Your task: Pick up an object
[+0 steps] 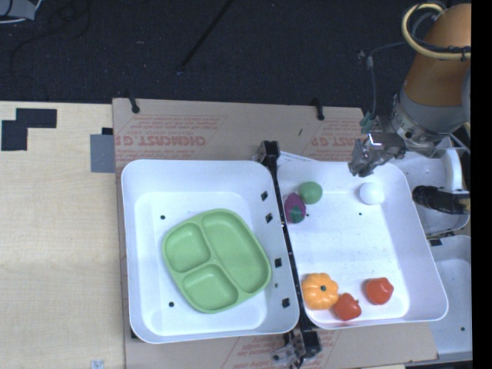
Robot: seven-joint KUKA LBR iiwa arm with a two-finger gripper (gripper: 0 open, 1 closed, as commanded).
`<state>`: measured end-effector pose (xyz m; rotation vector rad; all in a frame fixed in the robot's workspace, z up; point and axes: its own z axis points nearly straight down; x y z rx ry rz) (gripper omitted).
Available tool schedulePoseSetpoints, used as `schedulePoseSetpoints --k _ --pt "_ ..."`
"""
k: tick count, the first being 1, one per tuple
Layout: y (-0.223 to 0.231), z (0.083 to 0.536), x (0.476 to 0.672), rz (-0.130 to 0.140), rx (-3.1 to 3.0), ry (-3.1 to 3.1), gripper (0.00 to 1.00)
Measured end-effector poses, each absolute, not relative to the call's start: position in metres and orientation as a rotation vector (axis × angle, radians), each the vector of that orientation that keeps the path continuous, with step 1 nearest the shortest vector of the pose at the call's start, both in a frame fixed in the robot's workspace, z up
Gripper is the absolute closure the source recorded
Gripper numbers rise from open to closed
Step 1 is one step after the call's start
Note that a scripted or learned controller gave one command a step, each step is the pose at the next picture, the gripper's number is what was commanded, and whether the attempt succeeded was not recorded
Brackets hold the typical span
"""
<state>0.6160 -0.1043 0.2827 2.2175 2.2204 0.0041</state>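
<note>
Two white bins sit side by side on the bench, and the clip [270,154] at the top of their shared wall serves as the landmark. Left and below the clip, the left bin [146,198] holds a green three-compartment plate [216,260]. Right of the clip, the right bin [400,244] holds six small things. A green ball [310,192] lies just below and right of the clip, with a purple piece [294,207] touching it on the lower left, close to the shared wall. A white ball [372,194] lies further right of the clip, near the bin's top edge. Far below the clip, along the bin's bottom edge, lie an orange pepper [320,290], a red piece [347,307] beside it, and a red tomato [378,290]. The gripper [367,158] hangs well right of the clip, just above the white ball; whether it is open or closed cannot be told, and nothing shows in its grasp.
</note>
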Motion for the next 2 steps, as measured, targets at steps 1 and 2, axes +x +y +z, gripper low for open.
schedulePoseSetpoints --k 1,2 --pt "-0.055 0.281 0.606 -0.002 2.221 2.228 1.00" --pt "-0.015 0.273 0.588 -0.004 2.221 2.227 1.00"
